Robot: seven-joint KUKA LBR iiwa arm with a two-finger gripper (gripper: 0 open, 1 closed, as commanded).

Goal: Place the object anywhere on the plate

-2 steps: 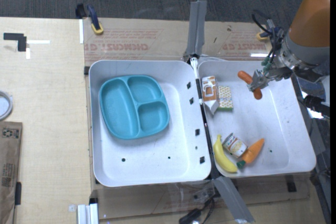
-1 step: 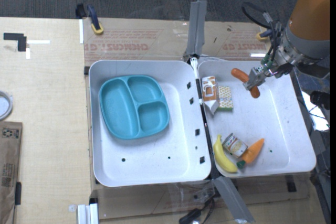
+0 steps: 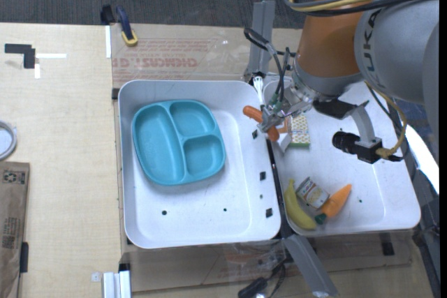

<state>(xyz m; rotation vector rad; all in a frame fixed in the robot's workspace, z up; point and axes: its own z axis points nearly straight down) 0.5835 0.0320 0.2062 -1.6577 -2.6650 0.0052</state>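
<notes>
Your tool (image 3: 274, 115) hangs over the seam between the two white bins; its finger state you cannot tell. Your smooth blue three-compartment plate (image 3: 179, 142) lies flat in the left bin (image 3: 188, 227).

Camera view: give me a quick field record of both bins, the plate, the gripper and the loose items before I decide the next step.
plate: blue divided plate in the left bin, nothing on it
gripper: gripper over the divider between the bins, near their far end
near gripper: orange item and a small patterned box close by; a grasp cannot be confirmed
right bin: banana, carrot and a small packet bunched at the near edge
task state: no object on the plate yet
</notes>
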